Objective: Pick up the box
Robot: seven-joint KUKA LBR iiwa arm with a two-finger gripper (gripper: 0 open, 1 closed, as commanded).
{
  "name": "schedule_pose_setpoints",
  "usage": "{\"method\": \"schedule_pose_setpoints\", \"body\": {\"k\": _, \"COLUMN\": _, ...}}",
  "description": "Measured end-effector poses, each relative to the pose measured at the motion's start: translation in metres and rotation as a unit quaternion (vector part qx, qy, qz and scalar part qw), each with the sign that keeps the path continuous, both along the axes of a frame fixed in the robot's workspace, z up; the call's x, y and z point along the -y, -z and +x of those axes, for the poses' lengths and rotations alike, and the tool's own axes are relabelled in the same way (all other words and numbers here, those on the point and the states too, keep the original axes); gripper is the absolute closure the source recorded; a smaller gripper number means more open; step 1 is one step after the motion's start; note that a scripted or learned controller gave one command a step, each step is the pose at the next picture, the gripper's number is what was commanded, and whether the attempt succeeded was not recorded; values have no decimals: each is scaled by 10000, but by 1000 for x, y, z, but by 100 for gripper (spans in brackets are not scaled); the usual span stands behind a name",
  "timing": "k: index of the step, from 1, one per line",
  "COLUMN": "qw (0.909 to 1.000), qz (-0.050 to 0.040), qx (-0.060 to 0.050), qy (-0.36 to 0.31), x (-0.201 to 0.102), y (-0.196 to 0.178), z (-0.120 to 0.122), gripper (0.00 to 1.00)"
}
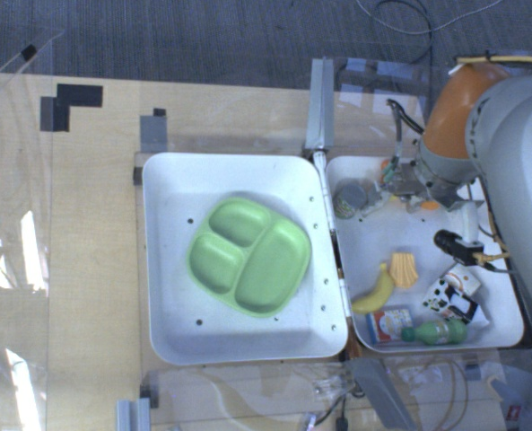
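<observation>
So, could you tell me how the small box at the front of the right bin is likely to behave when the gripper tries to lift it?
The box looks like a small carton lying flat, so probably light and fairly stiff. It touches the banana and green bottle, so the bottle may roll if nudged. Its printed surface looks glossy, perhaps slippery.

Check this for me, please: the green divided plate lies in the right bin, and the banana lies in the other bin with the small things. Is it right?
One thing is wrong. The camera view shows the green divided plate in the left bin, not the right one. The banana does lie in the other bin, the right bin, with the small things.
</observation>
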State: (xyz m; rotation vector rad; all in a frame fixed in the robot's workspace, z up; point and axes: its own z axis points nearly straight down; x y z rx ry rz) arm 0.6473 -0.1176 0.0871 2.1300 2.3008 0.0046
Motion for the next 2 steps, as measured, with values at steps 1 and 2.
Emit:
{"method": "schedule_pose_setpoints", "body": {"k": 1, "qw": 9997, "qz": -1, "qx": 11, "qy": 249, "x": 32, "y": -1, "z": -41, "gripper": 0}}
{"method": "schedule_pose_setpoints", "body": {"k": 2, "qw": 9988, "qz": 14, "qx": 21, "qy": 498, "x": -3, "y": -2, "z": -111, "gripper": 0}}
